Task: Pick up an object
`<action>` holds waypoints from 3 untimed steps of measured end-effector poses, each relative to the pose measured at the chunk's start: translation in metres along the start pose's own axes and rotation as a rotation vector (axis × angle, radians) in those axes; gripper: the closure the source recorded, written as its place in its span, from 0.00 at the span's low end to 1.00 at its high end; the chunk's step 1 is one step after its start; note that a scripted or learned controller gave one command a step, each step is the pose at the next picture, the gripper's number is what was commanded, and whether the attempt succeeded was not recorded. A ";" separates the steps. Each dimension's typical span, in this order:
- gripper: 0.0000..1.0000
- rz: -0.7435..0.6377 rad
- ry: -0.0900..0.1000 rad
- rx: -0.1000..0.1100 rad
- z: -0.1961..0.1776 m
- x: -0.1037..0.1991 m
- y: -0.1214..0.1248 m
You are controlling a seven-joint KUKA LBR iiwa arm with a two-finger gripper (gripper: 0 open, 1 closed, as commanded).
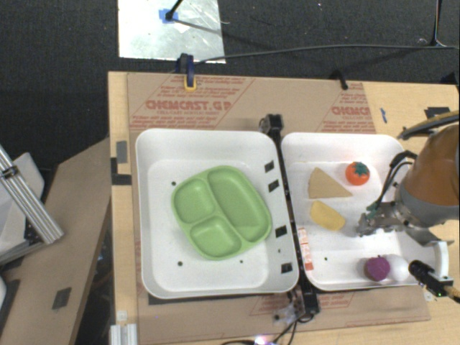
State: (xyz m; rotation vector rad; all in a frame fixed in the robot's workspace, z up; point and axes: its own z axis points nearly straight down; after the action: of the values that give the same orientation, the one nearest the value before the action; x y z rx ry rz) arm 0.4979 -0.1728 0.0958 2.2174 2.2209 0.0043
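The nearest candidate I see is the small yellow wedge-shaped block (327,215), lying flat near the middle of the right white bin (338,148), its long axis slanting from upper left to lower right with the thicker end toward the pincer (368,223), which hovers just beside it; I cannot tell how the pincer is set. My worry is that a descent here clips the wedge's edge and skids it away. A tan triangular slab (328,185) sits just above, an orange tomato-like ball (357,172) beyond, a purple rounded toy (377,268) near the front wall, and a green divided plate (220,211) lies in the left bin (154,192) on the counter (122,113)
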 end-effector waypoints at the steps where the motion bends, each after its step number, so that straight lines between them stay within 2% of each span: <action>1: 1.00 -0.003 -0.001 -0.002 -0.051 0.009 -0.001; 3: 1.00 -0.004 -0.003 -0.004 -0.165 0.006 -0.004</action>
State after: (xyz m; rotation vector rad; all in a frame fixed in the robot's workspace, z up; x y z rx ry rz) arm 0.4928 -0.1665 0.2609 2.2100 2.2214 0.0063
